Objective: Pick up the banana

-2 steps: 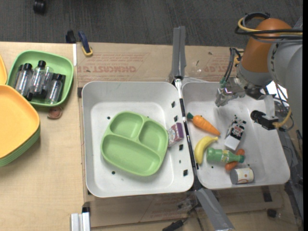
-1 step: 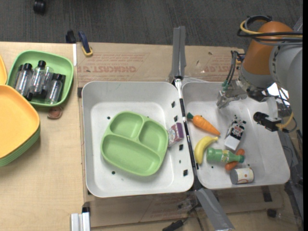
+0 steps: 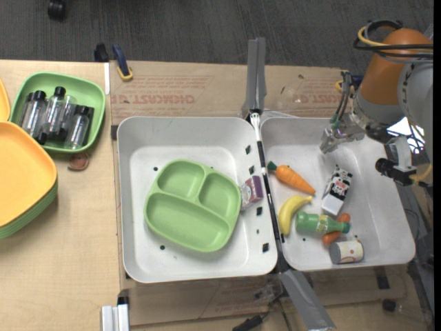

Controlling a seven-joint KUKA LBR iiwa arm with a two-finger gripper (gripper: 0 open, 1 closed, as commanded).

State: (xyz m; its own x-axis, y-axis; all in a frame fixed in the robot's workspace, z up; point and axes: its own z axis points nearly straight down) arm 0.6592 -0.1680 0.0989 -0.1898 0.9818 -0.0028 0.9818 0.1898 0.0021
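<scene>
The yellow banana (image 3: 290,212) lies curved in the right bin (image 3: 375,254), near its left wall, just below an orange carrot (image 3: 292,177) and touching a green bottle (image 3: 318,223). My gripper (image 3: 333,141) hangs over the upper part of the right bin, up and to the right of the banana and well apart from it. Nothing shows between its fingers.
A green divided plate (image 3: 192,205) lies in the left bin (image 3: 134,254), with a small purple packet (image 3: 252,189) at its right edge. The right bin also holds a black-and-white carton (image 3: 336,189) and a grey can (image 3: 346,252). A tray of bottles (image 3: 56,113) and orange plates (image 3: 24,181) sit at left.
</scene>
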